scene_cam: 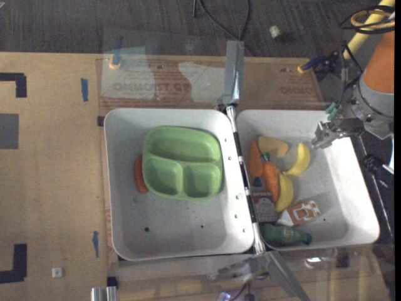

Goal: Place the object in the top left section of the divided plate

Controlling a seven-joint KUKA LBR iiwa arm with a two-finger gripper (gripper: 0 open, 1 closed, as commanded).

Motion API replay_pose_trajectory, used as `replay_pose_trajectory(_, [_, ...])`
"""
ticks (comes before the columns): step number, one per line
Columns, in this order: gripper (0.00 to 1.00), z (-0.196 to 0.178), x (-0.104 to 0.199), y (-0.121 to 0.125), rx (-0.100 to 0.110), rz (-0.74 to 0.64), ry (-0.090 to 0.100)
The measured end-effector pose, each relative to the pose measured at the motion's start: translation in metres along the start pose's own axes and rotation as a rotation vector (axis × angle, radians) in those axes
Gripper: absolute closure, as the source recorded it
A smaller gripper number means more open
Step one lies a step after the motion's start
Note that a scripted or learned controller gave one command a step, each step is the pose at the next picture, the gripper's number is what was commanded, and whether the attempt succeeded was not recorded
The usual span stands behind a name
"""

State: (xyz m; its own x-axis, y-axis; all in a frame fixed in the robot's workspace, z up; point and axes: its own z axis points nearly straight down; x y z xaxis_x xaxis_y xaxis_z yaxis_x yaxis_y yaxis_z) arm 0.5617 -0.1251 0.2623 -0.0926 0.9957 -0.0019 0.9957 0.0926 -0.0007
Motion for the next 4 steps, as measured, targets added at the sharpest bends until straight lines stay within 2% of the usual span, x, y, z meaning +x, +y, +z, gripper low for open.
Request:
replay_pose_trajectory(1, [1.00, 0.165, 0.018, -0.010, -0.004, -0.162, 0.000])
replay_pose_trajectory(2, [1.00, 0.077, 0.101, 0.043, -0.002, -0.023, 0.002])
replay_pose_trajectory(3, [1.00, 0.077, 0.094, 0.036, 0.001, -0.046, 0.002])
replay_pose_trajectory(4, [1.00, 0.078, 0.175, 0.016, 0.001, -0.092, 0.003])
